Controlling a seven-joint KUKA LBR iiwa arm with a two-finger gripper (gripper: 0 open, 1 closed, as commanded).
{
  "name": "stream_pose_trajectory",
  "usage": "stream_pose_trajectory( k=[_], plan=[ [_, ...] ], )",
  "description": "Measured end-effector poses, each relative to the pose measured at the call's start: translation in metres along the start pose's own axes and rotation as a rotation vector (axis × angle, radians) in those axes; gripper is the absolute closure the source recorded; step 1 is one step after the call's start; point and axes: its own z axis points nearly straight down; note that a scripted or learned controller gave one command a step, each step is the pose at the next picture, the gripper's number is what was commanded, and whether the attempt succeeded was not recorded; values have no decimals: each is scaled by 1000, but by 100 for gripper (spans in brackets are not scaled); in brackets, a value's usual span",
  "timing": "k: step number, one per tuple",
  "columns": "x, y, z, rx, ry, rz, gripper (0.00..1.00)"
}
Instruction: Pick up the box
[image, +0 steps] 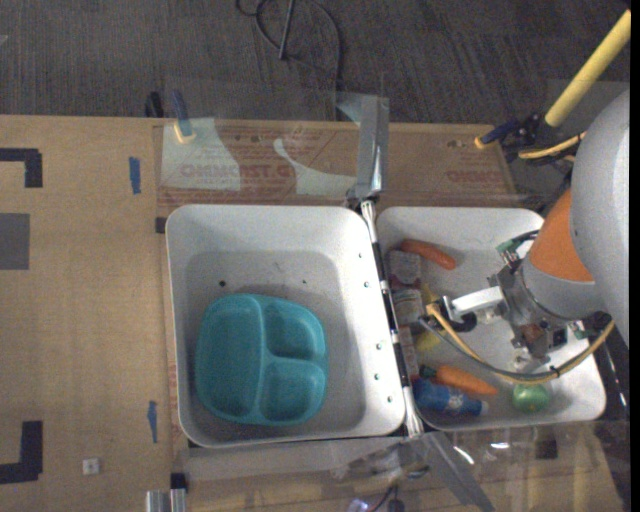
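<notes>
A small greyish box with a reddish label (403, 266) lies against the left wall of the right bin (455, 218), near its far end. A second small packet (406, 305) sits just in front of it along the same wall. My gripper (535, 338) hangs over the right half of that bin, under the orange band of the arm, well to the right of the box and apart from it. Nothing shows between the gripper and the box except bare bin floor.
The right bin also holds a carrot (430, 253) at the back, another carrot (466, 380), a blue bottle (450, 402), a green ball (530, 397) and a yellow piece (428, 340). A teal divided plate (262, 357) lies in the left bin (262, 228).
</notes>
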Motion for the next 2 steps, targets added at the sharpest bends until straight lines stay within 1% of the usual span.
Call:
stream_pose_trajectory(
  k=[1,2],
  plan=[
    [11,-15,41,-5,7,59,0],
    [3,61,-156,-3,3,57,0]
  ],
)
